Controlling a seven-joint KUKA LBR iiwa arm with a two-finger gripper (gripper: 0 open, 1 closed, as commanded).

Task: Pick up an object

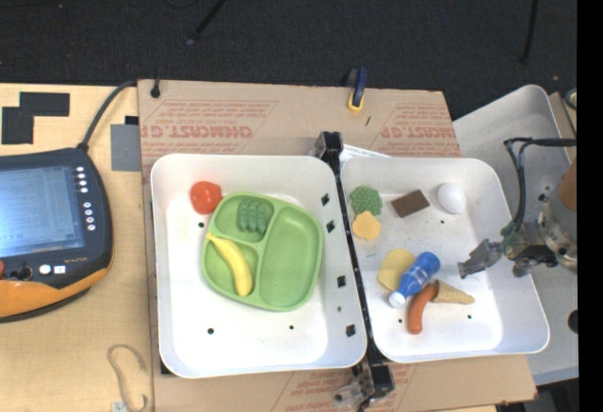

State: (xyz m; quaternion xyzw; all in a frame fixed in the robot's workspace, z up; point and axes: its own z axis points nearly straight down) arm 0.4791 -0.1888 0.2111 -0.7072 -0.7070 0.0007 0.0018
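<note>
A blue bottle (417,274) is lying tilted in the right bin (509,325), touching a yellow piece (396,265). An orange sausage (418,307) and a cone (454,295) are lying just beside it.

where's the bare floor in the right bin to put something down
Free: the right bin's front strip below the hot dog and cone, and the back middle between broccoli and brown block. Crowded: the centre-left cluster around the blue bottle. The pincer sits at the right side.

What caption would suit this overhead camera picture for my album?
Robot gripper hovers at the right bin's edge beside toy food; a green plate with banana fills the left bin.
</note>
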